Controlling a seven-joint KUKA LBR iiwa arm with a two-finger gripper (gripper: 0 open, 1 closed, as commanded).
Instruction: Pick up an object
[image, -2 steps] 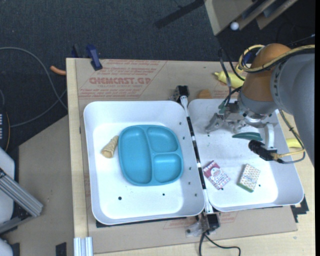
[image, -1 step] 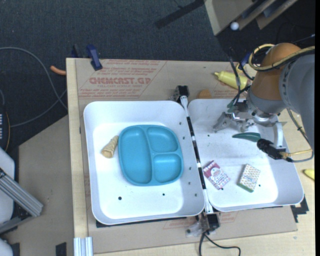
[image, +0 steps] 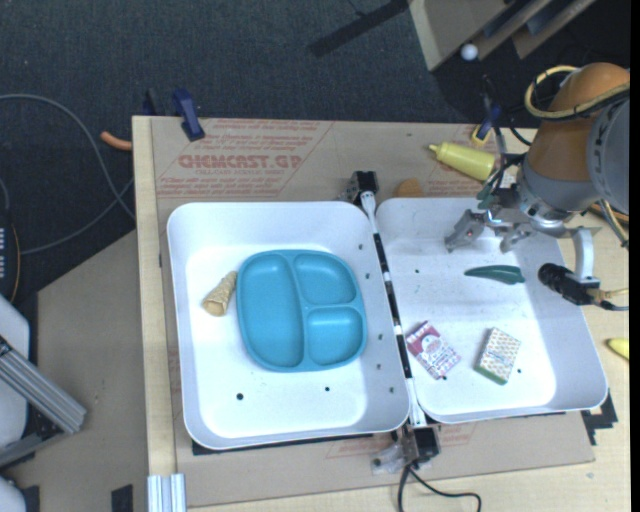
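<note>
My gripper (image: 489, 233) hangs over the far part of the right bin (image: 570, 385), its two fingers spread apart with nothing between them. Just below it, on the bin floor, lies a dark teal leaf-shaped piece (image: 495, 272). Nearer the front of the same bin are a red and white packet (image: 432, 350) and a green and yellow patterned block (image: 499, 355). In the left bin (image: 190, 240) sits a blue divided plate (image: 300, 307), and a tan cone (image: 220, 293) lies beside its left edge.
A yellow bottle (image: 464, 157) lies on the bench behind the right bin, beside a small tan lump (image: 408, 187). A blue clamp (image: 186, 113) sits at the board's far left corner. The ridge between the bins (image: 385, 290) runs front to back.
</note>
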